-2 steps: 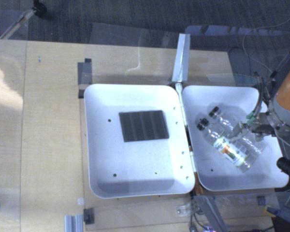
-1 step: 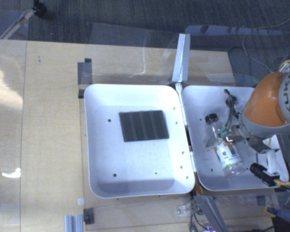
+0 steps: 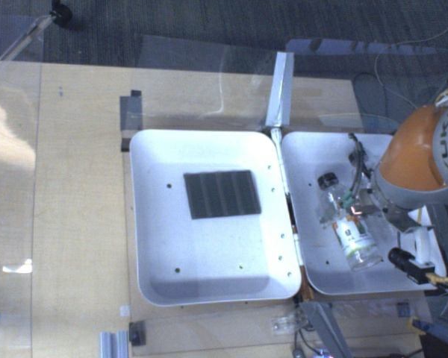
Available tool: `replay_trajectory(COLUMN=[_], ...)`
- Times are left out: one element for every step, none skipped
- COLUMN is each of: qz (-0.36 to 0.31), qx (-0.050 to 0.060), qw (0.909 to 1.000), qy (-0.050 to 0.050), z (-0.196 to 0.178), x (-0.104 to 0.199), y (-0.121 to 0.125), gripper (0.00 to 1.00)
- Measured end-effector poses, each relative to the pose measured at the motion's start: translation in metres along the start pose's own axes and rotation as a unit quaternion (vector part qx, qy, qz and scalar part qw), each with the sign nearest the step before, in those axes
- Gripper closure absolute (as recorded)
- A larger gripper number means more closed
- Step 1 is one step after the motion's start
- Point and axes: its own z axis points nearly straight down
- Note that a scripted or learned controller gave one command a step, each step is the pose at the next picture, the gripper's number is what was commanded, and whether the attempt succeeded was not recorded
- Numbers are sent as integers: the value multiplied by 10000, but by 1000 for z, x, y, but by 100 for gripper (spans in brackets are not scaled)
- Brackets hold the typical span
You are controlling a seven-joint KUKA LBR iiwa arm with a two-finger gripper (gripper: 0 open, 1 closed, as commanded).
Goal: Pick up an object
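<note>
Gripper (image 3: pixel 356 209) low in the right white bin (image 3: pixel 310 263), over the clear plastic bottle with green-and-white label (image 3: pixel 353 239) lying near that bin's front edge (grasp state indeterminate); risk judged: the round, slick bottle rolls aside from an off-centre pinch.

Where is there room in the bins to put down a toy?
Left bin: bare white floor all around the dark ridged mat. Right bin: crowded, holding a clear bottle, a small black piece and the arm.
</note>
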Motion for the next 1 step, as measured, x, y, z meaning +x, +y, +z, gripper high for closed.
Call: replay_trajectory(qz=[-773], qx=[33], qw=[9970], qy=[10], z=[-77], x=[50], y=[84], gripper=[100])
